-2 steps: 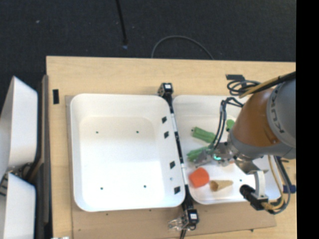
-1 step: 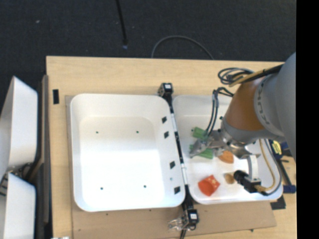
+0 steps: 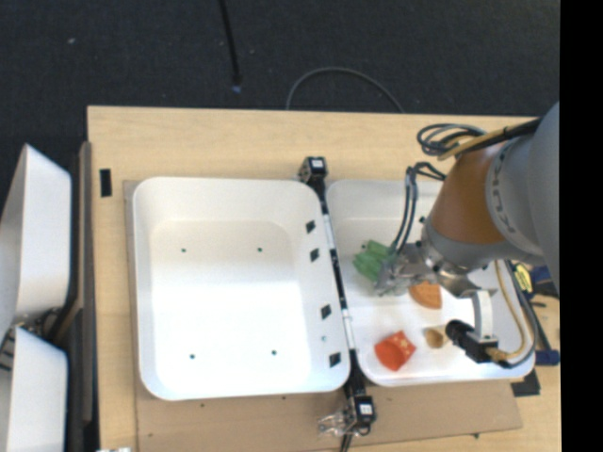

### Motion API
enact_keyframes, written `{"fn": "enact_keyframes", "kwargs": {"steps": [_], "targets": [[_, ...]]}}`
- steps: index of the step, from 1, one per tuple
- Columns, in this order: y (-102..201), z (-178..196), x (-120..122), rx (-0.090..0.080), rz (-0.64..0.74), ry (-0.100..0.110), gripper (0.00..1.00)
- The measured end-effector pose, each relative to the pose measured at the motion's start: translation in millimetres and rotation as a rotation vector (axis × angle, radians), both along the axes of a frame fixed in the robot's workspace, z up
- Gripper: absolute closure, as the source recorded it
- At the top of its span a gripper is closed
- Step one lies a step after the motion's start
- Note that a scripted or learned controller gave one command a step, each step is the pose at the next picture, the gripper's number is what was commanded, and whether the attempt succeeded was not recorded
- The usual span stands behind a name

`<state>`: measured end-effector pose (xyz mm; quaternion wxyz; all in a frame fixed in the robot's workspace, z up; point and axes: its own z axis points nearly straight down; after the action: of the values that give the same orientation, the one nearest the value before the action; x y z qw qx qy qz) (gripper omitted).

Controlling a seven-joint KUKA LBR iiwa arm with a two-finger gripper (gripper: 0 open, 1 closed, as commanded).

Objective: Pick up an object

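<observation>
The gripper (image 3: pixel 394 276) is hanging low over the right bin (image 3: pixel 377 201), its tip sitting just beside a green object (image 3: pixel 373 258); whether it is gripping that object, or how far it is parted, cannot be told from this angle. Nearest the camera, a red object (image 3: pixel 395 349) and a small tan piece (image 3: pixel 433 337) are lying by the bin's front rim. Farther in, an orange object (image 3: pixel 428 296) is resting beneath the wrist. The left bin (image 3: pixel 151 252) is sitting alongside.

No readable text, labels or numbers.
</observation>
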<state>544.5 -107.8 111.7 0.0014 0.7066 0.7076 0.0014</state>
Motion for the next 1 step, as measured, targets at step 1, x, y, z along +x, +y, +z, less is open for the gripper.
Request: {"fn": "enact_keyframes", "kwargs": {"steps": [1], "targets": [[0.2, -0.6, -0.2, 0.000, 0.000, 0.001, 0.00]]}}
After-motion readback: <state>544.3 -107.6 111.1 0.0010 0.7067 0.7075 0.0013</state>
